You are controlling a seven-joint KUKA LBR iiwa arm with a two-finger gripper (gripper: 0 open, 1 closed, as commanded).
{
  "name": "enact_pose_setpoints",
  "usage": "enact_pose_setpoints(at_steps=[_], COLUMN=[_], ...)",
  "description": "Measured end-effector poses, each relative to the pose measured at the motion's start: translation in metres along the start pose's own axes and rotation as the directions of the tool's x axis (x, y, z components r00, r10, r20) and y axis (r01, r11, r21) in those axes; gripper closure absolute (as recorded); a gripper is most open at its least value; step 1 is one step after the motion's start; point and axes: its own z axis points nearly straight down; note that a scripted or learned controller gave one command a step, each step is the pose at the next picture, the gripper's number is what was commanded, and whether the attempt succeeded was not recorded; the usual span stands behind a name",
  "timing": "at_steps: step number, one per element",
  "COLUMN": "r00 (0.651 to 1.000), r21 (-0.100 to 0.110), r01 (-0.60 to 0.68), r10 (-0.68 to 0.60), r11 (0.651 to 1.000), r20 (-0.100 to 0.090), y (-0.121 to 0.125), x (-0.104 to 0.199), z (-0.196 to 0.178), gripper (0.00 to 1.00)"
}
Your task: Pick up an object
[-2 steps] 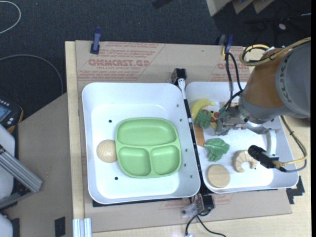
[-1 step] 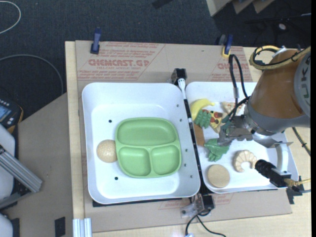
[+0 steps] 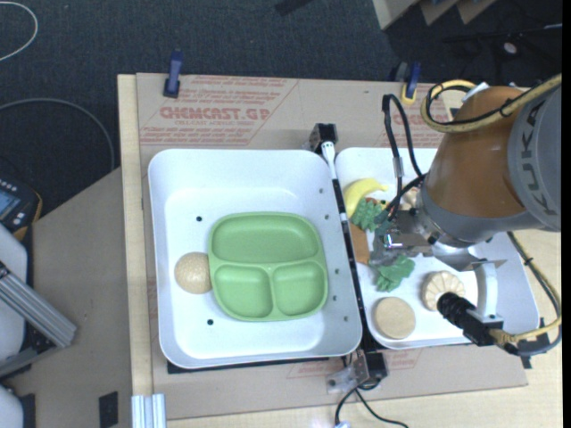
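Camera view, looking down on the bench.

Left bin [image 3: 169,181]: green divided tray [image 3: 268,266] lying flat at centre; round tan cookie [image 3: 192,273] touching the tray's left edge.

Right bin [image 3: 517,306]: yellow banana [image 3: 361,191] near the far left corner; green leafy item [image 3: 391,273] just below the tool; round tan disc [image 3: 393,317] at the near edge; ridged cream shell-like piece [image 3: 442,288] beside it to the right.

Arm [image 3: 486,163]: grey with orange band, reaching over the right bin.

Gripper [image 3: 385,243]: lowered among the green items by the bin's left wall. Its opening and whether it grasps anything cannot be told; the wrist hides it.
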Motion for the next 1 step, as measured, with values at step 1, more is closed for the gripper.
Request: enact_pose_setpoints(at_steps=[1], r00=[1.000], r21=[-0.003], r01=[0.000], r10=[0.000], r11=[1.000], r20=[0.000], y=[0.0013], x=[0.0251], z=[-0.0400], gripper=[1.00])
